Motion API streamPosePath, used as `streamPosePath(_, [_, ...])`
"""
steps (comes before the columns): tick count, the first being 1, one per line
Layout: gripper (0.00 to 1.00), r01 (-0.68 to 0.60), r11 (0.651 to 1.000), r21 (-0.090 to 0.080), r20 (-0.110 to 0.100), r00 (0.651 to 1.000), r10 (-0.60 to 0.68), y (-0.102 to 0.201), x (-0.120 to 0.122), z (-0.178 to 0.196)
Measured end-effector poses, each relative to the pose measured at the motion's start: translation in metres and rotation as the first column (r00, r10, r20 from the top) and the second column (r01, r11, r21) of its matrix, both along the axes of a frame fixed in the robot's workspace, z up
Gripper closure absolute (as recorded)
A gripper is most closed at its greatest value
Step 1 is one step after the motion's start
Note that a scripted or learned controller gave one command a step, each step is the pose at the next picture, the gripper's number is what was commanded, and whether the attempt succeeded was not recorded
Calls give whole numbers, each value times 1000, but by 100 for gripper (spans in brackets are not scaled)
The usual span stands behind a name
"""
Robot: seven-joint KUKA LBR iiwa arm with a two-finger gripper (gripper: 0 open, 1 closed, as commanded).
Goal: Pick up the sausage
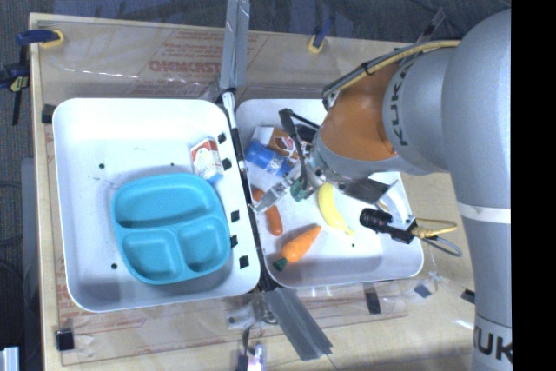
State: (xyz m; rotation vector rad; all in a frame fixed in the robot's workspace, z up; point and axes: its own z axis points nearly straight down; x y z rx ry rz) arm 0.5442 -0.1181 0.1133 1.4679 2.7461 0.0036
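Hovering in the right bin point(395, 269), the end effector point(291, 185) sits just above the sausage point(274, 220); its opening I cannot tell.

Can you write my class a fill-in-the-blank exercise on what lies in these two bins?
1. The blue tray with three compartments lies in the ____ bin.
2. The carrot is coloured ____.
3. The sausage lies in the same bin as the carrot and the yellow ____.
4. The arm's gripper is over the ____ bin.

Missing words: left; orange; banana; right
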Motion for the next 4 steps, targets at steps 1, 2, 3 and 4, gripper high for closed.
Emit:
streamPosePath(1, [100, -3, 1000, 0, 0, 1000, 3, 0, 1, 10])
streamPosePath(2, [0, -4, 1000, -1, 0, 1000, 4, 0, 1, 10])
streamPosePath(3, [0, -74, 997, 11, -25, 997, 74, 54, 10, 79])
streamPosePath(4, [0, -138, 990, 13, 9, 990, 137, 35, -12, 13])
